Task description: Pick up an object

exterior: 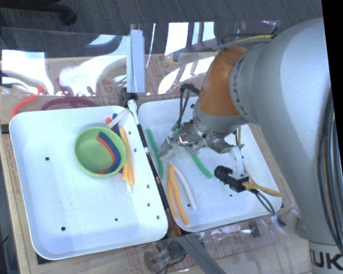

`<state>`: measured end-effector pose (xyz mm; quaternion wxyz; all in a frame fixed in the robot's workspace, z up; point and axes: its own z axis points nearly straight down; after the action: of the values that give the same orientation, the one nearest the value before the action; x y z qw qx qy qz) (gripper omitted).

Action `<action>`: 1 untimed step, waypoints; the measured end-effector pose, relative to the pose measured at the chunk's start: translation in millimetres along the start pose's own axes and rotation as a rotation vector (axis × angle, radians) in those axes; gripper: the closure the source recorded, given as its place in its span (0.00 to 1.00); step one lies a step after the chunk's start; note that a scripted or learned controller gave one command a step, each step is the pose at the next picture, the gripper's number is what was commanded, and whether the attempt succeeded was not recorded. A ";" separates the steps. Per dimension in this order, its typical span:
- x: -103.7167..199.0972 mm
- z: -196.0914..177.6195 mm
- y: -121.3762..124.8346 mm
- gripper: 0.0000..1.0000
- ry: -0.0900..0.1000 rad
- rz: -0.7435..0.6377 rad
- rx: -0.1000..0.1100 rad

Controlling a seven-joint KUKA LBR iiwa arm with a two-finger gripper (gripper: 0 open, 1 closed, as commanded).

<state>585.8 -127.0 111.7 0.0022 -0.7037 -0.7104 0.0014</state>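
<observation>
My gripper hangs low over the left part of the right bin, under the orange wrist band. A green stick lies just to its left along the bin wall. Another green stick slants away just below and to the right of the gripper. Two orange sticks and a white stick lie in front of it, nearer the camera. I see nothing held by the gripper; the wrist hides what is right beneath it.
The left bin holds a green bowl with blue and red curved pieces inside, plus orange sticks at its right edge. A black cable connector hangs over the right bin. The bins' shared wall runs close to the gripper.
</observation>
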 end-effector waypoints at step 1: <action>-84.4 -19.4 7.3 0.00 0.000 0.045 -0.005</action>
<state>594.0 -211.4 130.9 0.0005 -0.7196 -0.6944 -0.0005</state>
